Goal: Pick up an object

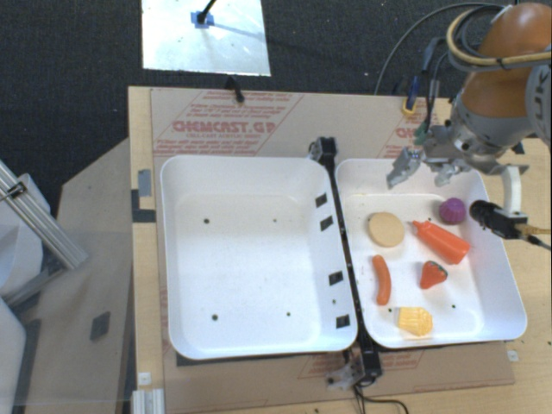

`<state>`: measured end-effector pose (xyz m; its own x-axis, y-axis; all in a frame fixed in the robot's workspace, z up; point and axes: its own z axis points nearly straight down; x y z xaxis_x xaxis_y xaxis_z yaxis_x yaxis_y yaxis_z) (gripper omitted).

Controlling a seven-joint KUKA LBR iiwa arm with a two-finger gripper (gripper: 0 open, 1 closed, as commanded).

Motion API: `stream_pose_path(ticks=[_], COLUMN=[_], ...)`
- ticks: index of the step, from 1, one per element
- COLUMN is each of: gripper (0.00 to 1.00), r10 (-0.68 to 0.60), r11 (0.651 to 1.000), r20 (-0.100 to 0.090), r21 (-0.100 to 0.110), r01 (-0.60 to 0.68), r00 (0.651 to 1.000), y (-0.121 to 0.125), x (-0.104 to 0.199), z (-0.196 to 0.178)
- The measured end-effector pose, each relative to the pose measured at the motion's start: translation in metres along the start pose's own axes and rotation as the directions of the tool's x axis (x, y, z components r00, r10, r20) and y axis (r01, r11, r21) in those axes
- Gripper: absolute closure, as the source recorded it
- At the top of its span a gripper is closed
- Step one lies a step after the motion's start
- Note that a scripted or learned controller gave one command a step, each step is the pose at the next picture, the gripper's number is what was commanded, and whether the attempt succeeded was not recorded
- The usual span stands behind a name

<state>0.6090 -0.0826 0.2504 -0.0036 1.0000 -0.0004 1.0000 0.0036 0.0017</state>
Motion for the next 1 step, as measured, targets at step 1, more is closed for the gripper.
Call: stream_pose_path(ticks=[1], gripper=[0.0], r10=[0.003], r11=[1.0], r20=[-0.003], r21=[0.018], r01=[-0.003], r00=[1.0], y=[-0.0376], x=[-0.0012], z=[0.1572])
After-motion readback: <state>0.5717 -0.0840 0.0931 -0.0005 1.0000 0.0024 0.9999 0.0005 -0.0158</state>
